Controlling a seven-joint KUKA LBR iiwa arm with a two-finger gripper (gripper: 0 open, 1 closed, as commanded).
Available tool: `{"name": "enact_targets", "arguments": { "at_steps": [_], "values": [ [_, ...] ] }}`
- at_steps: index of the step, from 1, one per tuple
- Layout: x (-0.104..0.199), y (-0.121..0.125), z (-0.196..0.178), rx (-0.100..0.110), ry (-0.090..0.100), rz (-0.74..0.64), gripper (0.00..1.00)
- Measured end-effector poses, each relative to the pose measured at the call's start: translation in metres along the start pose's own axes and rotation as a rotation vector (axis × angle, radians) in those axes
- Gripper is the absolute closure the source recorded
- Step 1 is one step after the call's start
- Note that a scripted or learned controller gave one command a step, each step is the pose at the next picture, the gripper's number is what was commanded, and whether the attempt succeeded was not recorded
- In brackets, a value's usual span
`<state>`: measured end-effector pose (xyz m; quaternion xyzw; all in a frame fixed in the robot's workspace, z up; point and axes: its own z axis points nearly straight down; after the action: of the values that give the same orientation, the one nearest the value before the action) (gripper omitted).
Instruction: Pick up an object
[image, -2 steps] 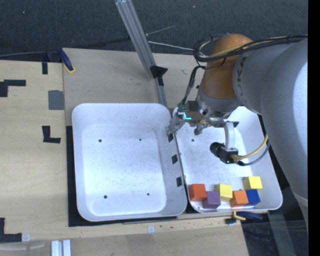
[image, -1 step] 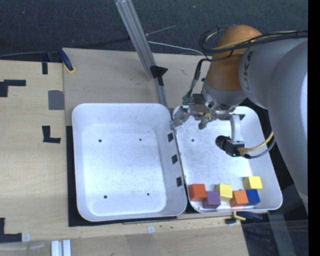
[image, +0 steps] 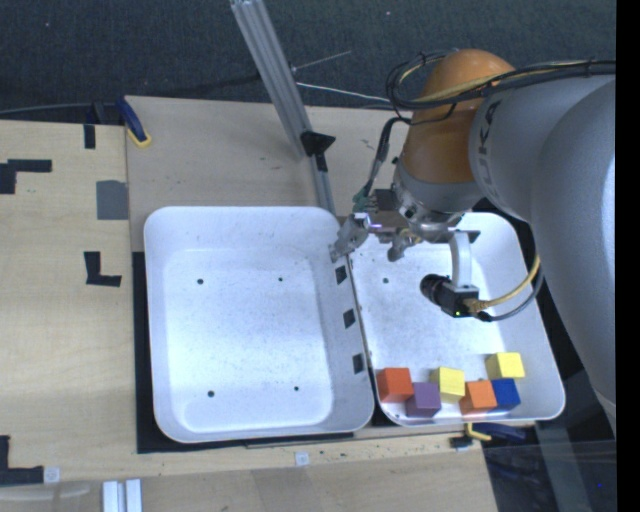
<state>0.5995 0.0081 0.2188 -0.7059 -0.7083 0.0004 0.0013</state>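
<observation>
Jaws state: can't tell. Well below them: 2 orange cubes, 2 yellow, 1 purple, 1 blue.

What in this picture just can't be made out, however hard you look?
- Gripper, camera view: small and blurred, so its state is unreadable.
- Right bin: the arm covers its upper right part.
- Blue block: half hidden behind the orange block.
- Purple block: it sits against its neighbours, hiding its lower sides.

A robotics lab: plywood bench, 2 white bins, taped markers.
</observation>
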Motion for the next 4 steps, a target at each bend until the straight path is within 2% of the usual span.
{"name": "enact_targets", "arguments": {
  "at_steps": [1,2,3,4],
  "values": [
    [-0.001,0.0,0.0,0.0,-0.001,0.001,0.0],
    [0.05,-0.023,0.003,0.002,0.0,-0.002,0.0],
    [0.039,0.015,0.029,-0.001,-0.004,0.002,0.0],
    [0.04,0.026,-0.058,-0.01,-0.001,0.001,0.0]
  ]
}}
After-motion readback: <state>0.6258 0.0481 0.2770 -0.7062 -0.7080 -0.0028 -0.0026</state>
